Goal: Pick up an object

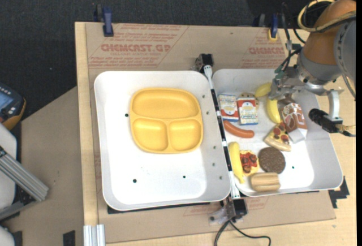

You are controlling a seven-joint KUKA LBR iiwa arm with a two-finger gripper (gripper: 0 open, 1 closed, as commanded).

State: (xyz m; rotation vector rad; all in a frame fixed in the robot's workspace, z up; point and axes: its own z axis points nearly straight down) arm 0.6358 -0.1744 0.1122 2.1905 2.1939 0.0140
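Note:
The right bin [320,174] holds toy food: two small cartons [237,109], a red sausage [238,130], a yellow banana [274,110], a pizza slice [278,138], a red-and-white packet [293,119], a round brown cookie [272,160], a tan bun [264,181] and a yellow corn-like stick [235,161]. My gripper [281,90] is low over the bin's far part, just above the banana and beside the packet. The wrist hides its tips, and I see nothing held.
A yellow divided plate [167,120] lies in the left bin [116,160]. The two bins meet at a ridge [218,126]. Blue clamps [106,20] pin the board at the back. Arm cables [325,117] hang over the right bin's right side.

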